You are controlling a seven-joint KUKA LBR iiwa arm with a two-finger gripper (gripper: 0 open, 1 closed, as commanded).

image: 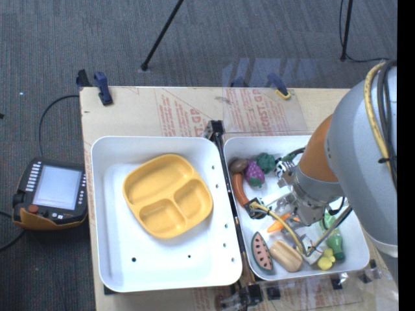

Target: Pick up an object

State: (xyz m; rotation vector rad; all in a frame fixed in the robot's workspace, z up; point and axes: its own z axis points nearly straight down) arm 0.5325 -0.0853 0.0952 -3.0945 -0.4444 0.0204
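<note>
Grey carpet surrounds our cardboard-topped tabletop (188,109), where the claw (285,219) hangs over toy food (262,251) in the right bin (360,254), its grip something we cannot tell.

Two shallow white bins side by side on a wooden bench (162,109). In the left bin (107,238), a yellow divided plate (168,195) with three compartments, lying tilted near the middle. In the right bin (259,144), a heap of toy food: a watermelon slice (261,252) at the near left, a bread roll (286,255) just right of it, a sausage (240,190) along the left wall, purple grapes (254,173) and a green broccoli piece (266,161) at the far side, yellow and green pieces at the near right. Grey arm (366,154) with orange band reaching in from the right, gripper (290,214) low over the middle of the heap beside an orange carrot (277,226). Teach pendant (52,193) on the floor, left of the bench. Blue clamp (102,88) on the far left corner.
</note>
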